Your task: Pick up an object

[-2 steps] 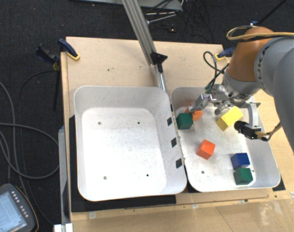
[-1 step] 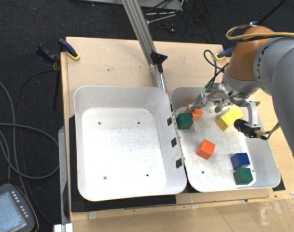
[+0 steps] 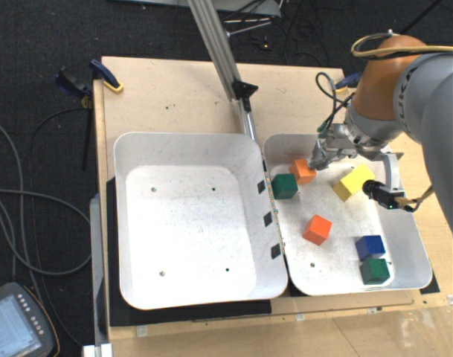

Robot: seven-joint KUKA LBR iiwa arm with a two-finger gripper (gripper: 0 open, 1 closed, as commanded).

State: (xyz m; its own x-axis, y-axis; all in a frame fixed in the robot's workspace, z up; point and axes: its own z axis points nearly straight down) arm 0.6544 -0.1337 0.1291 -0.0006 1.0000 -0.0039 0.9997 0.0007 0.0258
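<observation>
The claw [image 3: 316, 162] hangs low over the small orange block [image 3: 303, 172] in the right bin [image 3: 412, 262], seemingly to grab it, though its grip cannot be told.

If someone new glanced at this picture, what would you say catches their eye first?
Probably the grey arm with its orange band, reaching in from the right, its pincer low over the right bin. Next, the bright blocks there: a yellow block and an orange block mid-bin.
</observation>
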